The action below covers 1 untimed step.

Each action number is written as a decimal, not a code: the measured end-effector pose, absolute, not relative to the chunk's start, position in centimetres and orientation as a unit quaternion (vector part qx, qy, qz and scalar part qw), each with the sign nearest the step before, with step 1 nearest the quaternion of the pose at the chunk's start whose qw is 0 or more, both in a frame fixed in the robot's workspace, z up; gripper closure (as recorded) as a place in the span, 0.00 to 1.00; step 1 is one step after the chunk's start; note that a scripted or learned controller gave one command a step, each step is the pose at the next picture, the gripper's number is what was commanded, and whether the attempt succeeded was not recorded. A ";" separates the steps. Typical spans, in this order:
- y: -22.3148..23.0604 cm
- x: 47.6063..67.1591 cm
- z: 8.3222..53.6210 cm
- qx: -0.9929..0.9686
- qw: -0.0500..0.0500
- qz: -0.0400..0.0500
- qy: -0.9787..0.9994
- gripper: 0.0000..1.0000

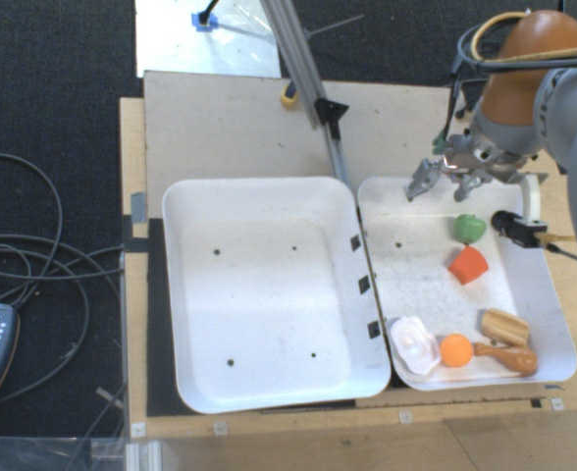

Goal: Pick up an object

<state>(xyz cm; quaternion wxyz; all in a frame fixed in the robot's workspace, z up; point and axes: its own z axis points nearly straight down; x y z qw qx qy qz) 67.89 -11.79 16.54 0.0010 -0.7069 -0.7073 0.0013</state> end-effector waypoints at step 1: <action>-12.1 68.0 10.3 -0.707 0.002 0.002 -0.707 0.00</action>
